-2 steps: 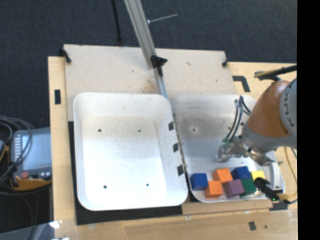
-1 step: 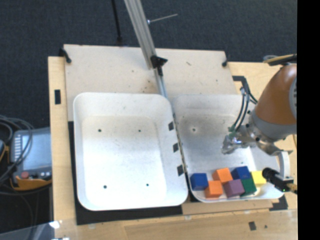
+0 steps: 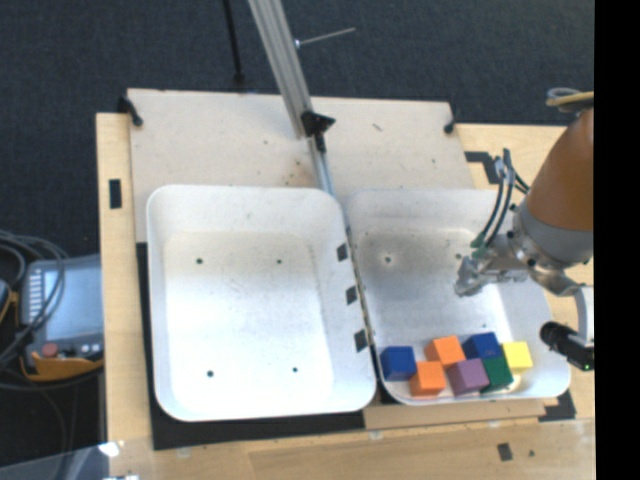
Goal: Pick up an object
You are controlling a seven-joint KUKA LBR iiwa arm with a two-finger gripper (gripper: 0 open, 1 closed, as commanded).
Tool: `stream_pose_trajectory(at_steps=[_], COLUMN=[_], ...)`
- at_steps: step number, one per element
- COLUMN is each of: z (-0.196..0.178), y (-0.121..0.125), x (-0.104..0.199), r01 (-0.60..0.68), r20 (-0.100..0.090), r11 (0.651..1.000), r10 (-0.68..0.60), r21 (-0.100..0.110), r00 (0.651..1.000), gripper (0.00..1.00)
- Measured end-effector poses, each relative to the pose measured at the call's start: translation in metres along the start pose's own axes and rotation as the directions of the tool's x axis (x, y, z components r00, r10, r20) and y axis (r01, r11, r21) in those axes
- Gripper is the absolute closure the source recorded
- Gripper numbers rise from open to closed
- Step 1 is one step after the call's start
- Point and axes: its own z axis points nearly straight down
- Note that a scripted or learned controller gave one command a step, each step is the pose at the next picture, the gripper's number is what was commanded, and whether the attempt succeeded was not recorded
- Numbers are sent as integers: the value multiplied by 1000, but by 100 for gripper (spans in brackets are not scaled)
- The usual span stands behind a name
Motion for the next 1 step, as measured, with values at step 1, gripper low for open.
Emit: stream_pose_trajectory(at_steps=[1], z=[-5], y=[-4], x=[63], r01=[5], r20=[-4], r11=[1000], r10=[-4], r21=[5], r00=[1000], gripper=[100])
